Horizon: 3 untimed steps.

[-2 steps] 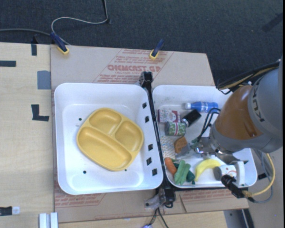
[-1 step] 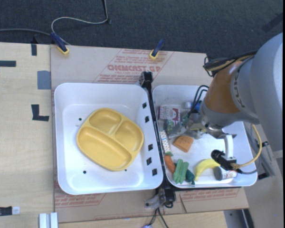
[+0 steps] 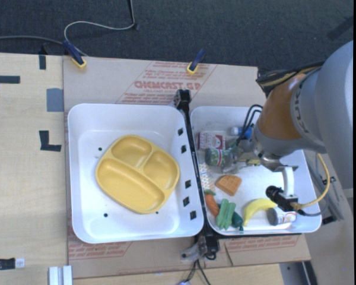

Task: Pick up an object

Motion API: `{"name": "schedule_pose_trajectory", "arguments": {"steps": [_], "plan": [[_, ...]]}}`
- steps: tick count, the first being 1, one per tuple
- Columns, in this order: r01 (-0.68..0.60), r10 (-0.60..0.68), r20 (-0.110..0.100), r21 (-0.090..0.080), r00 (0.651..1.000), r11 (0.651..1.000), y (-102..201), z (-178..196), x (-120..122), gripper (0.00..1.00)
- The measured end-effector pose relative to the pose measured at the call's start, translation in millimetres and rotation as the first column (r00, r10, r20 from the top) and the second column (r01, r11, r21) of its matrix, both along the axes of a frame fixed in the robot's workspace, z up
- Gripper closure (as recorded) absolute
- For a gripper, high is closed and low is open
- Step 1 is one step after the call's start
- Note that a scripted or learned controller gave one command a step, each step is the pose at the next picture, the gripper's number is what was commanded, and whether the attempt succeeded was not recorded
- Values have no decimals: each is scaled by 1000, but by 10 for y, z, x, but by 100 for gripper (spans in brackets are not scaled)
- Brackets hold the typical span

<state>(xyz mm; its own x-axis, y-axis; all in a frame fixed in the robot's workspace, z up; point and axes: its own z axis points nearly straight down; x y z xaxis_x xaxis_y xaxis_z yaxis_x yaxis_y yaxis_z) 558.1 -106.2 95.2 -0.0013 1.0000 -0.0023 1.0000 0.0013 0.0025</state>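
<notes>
The right bin (image 3: 308, 177) holds several small items. A red and white carton (image 3: 211, 139) lies at its far left, with a green can (image 3: 218, 157) on its side just in front of it. My gripper (image 3: 242, 158) hangs low over the bin's middle, right beside the can's right end, and whether it touches the can is not visible. An orange wedge of toast (image 3: 228, 184) lies below the gripper. Along the near edge are a carrot (image 3: 212, 203), a green pea pod toy (image 3: 228, 214) and a yellow banana (image 3: 258, 208).
The left bin (image 3: 83, 159) holds a yellow divided plate (image 3: 137, 173). A black divider (image 3: 188, 159) runs between the two bins. The grey arm with its orange band (image 3: 279, 114) covers the right bin's far right part. A small grey and red item (image 3: 274, 217) lies by the banana.
</notes>
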Motion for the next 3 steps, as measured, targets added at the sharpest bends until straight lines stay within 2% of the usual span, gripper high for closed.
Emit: {"name": "schedule_pose_trajectory", "arguments": {"steps": [1, 2, 3], "plan": [[0, 0, 0, 0, 1000, 1000, 0, -1, 0, 0], [2, -2, -4, 2, 1000, 1000, 94, -100, -747, 0], [2, -2, 2, -2, 1000, 1000, 102, -95, 54, 0]]}}
